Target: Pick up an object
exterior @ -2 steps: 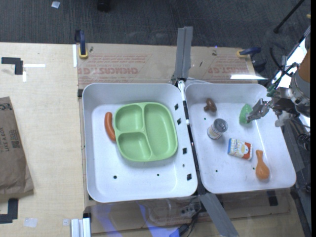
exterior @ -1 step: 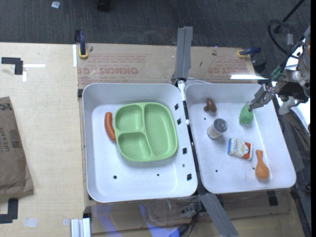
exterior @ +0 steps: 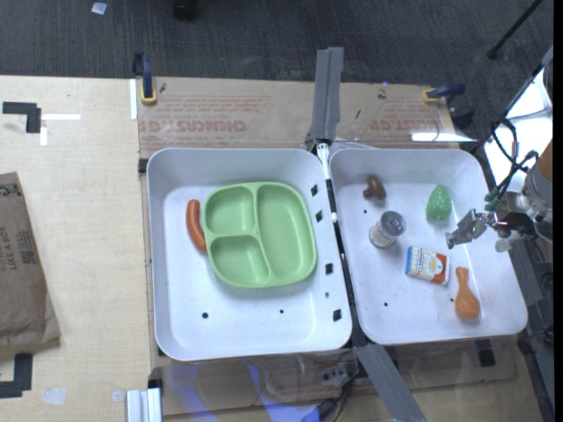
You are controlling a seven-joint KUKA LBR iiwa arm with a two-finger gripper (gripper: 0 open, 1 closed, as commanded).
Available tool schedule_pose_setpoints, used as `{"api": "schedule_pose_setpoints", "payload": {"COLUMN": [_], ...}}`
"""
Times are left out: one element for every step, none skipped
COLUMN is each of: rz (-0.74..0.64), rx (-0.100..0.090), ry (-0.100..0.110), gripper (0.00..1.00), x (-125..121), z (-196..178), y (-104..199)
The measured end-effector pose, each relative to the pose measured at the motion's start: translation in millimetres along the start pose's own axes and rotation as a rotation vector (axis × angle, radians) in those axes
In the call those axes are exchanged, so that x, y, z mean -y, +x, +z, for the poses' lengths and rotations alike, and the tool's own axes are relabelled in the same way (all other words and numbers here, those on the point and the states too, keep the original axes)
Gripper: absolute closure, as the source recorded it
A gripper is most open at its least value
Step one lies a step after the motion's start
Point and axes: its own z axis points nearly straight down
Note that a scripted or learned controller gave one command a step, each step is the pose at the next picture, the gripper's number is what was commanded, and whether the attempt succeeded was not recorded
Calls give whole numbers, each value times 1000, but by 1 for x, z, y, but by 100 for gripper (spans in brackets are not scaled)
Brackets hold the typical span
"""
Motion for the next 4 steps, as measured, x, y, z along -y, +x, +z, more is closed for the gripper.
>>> {"api": "schedule_pose_setpoints", "payload": {"rz": [139, 154, 498, 392], "rx": [0, 1, -6, -12], "ry": [-1, -3, 0, -4], "gripper": [0, 0, 0, 0], "x": [-76, -131, -145, -123], "z": [70, 54, 92, 117], "y": [-12, 5, -12, -8]}}
